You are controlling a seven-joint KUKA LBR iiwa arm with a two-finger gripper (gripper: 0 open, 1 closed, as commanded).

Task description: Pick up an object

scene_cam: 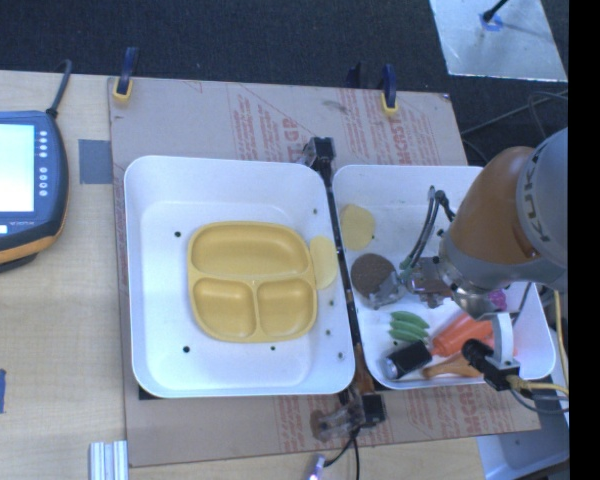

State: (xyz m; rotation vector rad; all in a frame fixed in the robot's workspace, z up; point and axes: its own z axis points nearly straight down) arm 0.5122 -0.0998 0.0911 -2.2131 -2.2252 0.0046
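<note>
The right bin (pixel 400 180) holds a pale yellow round piece (pixel 357 225), a brown round piece (pixel 371 268), a green pea pod (pixel 410 323), an orange carrot-like piece (pixel 458 334), a black-and-white cylinder (pixel 408 359) and a small magenta thing (pixel 497 297). My gripper (pixel 392 290) hangs low over this bin, just right of the brown piece and above the pea pod. The grey arm with its orange band (pixel 495 208) comes in from the right and hides the bin's right part.
The left bin (pixel 150 268) holds a yellow three-compartment tray (pixel 252 278); a pale yellow disc (pixel 323 261) leans at the tray's right edge. A tablet-like pendant (pixel 15 183) lies at the far left of the bench. Clamps (pixel 388 86) hold the cardboard at the back.
</note>
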